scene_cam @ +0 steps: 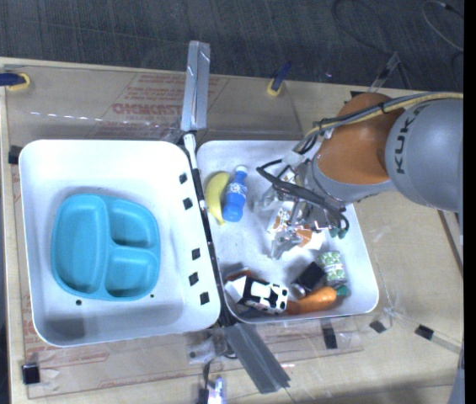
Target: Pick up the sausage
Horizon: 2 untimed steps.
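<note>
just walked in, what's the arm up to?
The arm has its gripper down in the right bin, mid-bin, over some small clutter. The task is picking up the sausage, but I can't single it out with confidence among the items along the bin's near edge. A banana and a blue bottle lie by the divider. The left bin holds a blue tray.

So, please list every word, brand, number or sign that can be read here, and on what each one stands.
"KU": on the grey arm, partial; the rest is cut off.
Red print on the bench beneath a clear sheet: too blurred to read.
Blue bottle label: too small to read.
</note>
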Available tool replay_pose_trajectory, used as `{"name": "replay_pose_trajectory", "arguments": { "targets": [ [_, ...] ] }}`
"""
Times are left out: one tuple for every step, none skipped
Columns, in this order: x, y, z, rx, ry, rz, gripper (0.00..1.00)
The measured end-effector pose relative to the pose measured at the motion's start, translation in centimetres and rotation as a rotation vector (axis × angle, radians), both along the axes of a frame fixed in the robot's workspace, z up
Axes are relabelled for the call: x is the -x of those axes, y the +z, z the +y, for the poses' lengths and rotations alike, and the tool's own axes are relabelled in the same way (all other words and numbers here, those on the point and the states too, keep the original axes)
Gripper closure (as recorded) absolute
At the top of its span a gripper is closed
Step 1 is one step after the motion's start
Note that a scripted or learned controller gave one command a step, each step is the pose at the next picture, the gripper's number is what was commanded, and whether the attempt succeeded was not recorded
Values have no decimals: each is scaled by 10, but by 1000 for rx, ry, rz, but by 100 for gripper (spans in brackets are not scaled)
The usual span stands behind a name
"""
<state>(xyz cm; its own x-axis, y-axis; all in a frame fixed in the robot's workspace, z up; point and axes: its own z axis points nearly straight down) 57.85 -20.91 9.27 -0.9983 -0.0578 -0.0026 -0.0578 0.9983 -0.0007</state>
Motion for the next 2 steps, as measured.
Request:
{"name": "replay_pose_trajectory", "arguments": {
  "targets": [
    [-80,23,0,1,11,-2,0],
    [-80,2,-1,1,38,-1,0]
  ]
}}
